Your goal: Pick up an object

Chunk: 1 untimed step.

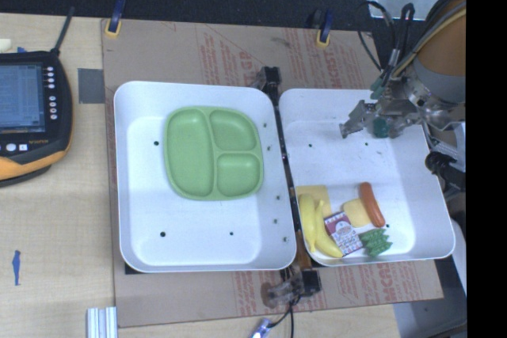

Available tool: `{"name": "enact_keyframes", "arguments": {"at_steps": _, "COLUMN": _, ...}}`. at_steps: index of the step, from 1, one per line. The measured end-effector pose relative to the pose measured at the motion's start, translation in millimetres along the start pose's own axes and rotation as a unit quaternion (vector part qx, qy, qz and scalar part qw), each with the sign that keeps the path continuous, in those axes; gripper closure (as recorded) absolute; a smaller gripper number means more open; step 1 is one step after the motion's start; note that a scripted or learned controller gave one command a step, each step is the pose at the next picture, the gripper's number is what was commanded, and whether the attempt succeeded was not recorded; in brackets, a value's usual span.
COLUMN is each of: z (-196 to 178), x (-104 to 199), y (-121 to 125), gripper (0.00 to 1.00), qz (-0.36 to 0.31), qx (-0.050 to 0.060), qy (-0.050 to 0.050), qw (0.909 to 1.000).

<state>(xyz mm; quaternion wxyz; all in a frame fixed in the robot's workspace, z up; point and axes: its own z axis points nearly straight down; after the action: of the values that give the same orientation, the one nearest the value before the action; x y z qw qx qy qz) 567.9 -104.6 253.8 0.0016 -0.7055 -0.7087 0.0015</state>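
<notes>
Hand: hand [358, 125] hangs over the far part of the right bin [420, 194], well apart from the toys; I cannot tell its state or whether it has anything.
Targets: toy food lies in a tight cluster at the near end of the right bin — banana [314, 229], sausage [371, 204], a small red-and-white packet [344, 233], a green piece [375, 242], a yellow wedge [356, 211].
Handling: all look like light, hollow plastic or card; stiff enough to pinch, smooth and likely to slip; nothing looks fragile.
Best hold: the sausage seems easiest, taken across its narrow middle, since it lies at the cluster's edge with bare floor on its far side.
Banana: curved and pressed against the bin's left wall; little room for a finger on that side.
Packet: flat and resting on the banana, hard to get under.
Obstacles: neighbours touch one another, so a closing pinch may nudge or catch two at once; the near rim crowds the green piece.
Surroundings: green divided plate [214, 152] sits alone in the left bin [142, 233]; a control pendant [28, 115] rests on the worktop [55, 249] at far left, clear of the reach.
</notes>
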Motion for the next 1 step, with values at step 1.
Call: {"name": "enact_keyframes", "arguments": {"at_steps": 1, "z": 31.6, "x": -62.5, "y": -14.7, "gripper": 0.0, "qz": 0.0, "qx": 0.001, "qy": -0.001, "qw": 1.0}}
